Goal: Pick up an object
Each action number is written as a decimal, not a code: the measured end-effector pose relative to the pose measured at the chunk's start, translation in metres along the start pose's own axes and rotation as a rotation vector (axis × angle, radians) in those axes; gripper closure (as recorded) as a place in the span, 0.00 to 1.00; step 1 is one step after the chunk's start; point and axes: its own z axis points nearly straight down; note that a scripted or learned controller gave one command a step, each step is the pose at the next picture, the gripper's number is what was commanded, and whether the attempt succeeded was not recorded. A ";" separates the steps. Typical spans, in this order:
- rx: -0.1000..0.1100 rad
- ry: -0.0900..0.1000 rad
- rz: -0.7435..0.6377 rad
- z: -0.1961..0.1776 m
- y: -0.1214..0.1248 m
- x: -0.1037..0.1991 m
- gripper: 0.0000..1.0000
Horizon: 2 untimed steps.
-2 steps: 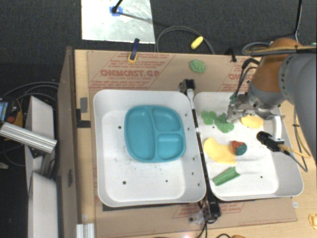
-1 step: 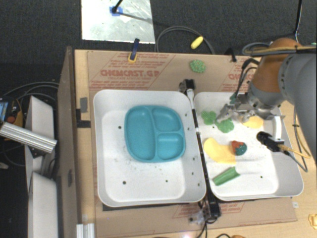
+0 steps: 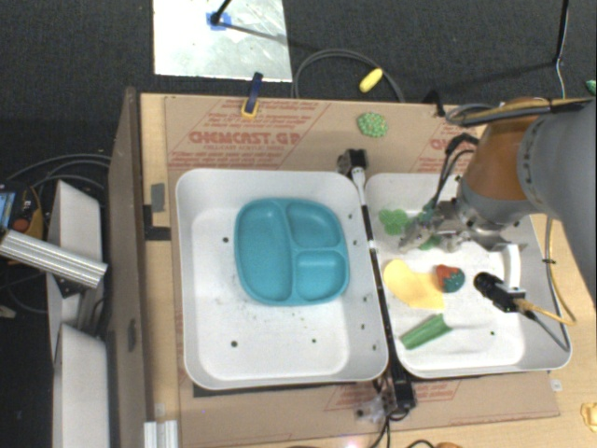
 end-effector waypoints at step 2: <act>0.003 0.002 -0.001 0.002 -0.003 0.017 0.00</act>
